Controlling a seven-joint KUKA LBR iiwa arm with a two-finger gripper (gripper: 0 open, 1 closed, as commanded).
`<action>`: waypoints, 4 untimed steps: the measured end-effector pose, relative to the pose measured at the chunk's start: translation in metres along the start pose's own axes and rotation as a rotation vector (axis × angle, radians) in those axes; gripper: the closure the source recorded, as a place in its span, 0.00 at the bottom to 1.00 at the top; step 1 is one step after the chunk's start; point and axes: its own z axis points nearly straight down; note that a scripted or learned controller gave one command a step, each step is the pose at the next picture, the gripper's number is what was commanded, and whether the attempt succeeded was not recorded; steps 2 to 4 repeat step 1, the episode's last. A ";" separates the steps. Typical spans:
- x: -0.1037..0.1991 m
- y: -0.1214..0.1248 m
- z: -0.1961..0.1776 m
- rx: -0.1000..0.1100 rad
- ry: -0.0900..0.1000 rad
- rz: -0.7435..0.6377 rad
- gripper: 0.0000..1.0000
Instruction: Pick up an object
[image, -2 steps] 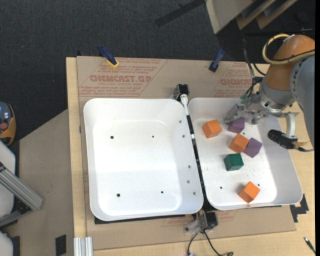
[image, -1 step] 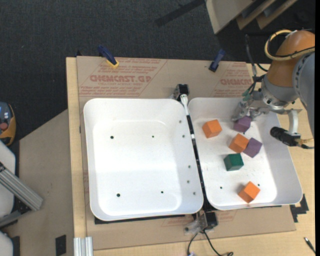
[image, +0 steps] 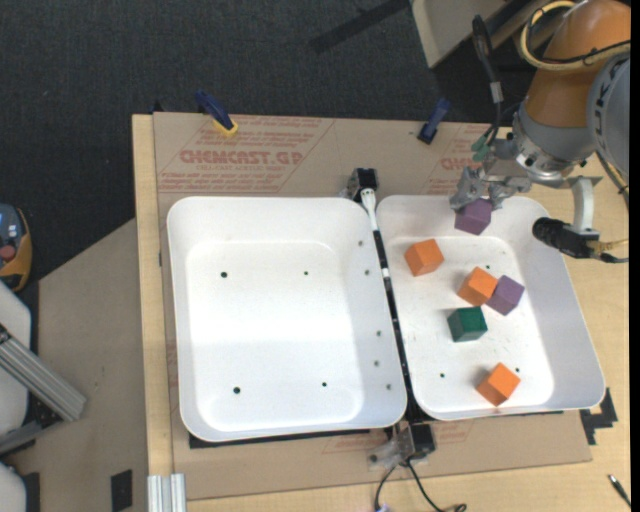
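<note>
The camera view looks down on a desk covered by a cardboard sheet. Red print on the cardboard reads roughly "CHEMCAST GP" near the far left, with smaller lines above and below it too fine to read; more red print near the far right is partly hidden by the arm. Two blue clamps pin the cardboard at its far edge.

The pincer hangs over the far edge of the right bin, below the grey wrist and orange band of the arm. A purple cube sits directly under the fingertips, tilted, and appears to be held between them, the fingers closed against its upper part. Whether the cube is clear of the bin floor or resting on it cannot be told from this angle.

Five more cubes lie in the right bin. An orange cube sits toward the far left part, near the divide between the bins. Nearer the middle, a second orange cube touches a second purple cube on its right. A green cube lies just in front of that pair. A third orange cube lies near the front edge.

The left bin shows its white floor with small dark holes. A black fitting sits at the far end of the seam between the bins, and another at the near end.
</note>
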 end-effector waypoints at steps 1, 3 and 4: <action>0.072 -0.049 -0.030 0.013 0.004 0.000 1.00; 0.072 -0.049 -0.030 0.013 0.004 0.000 1.00; 0.072 -0.049 -0.030 0.013 0.004 0.000 1.00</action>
